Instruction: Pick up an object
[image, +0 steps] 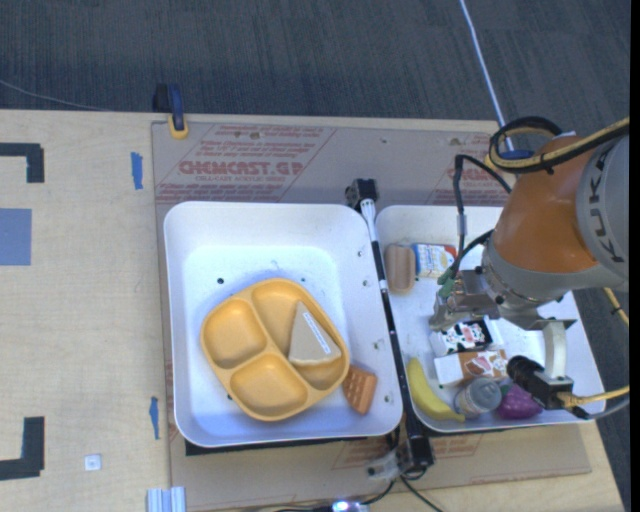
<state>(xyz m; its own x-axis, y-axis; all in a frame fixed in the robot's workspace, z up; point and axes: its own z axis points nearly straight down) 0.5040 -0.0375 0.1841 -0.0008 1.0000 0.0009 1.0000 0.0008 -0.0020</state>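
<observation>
two white bins (190, 300) sit on a tan surface (80, 330) marked with blue tape (136, 170). the left one holds a yellow divided plate (262, 350) and an orange waffle (360, 389); the right, a yellow banana (425, 392) and purple piece (519, 404).

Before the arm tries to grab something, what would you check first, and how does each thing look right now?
1. Arm over the right bin, where the small things lie: ok.
2. Things to pick there, such as the banana and the purple piece: ok.
3. Gripper already holding something: cannot tell.
4. Things spaced apart for a clean grab: not ok, they crowd together.
5. Left bin with the yellow divided plate away from the arm: ok.
</observation>
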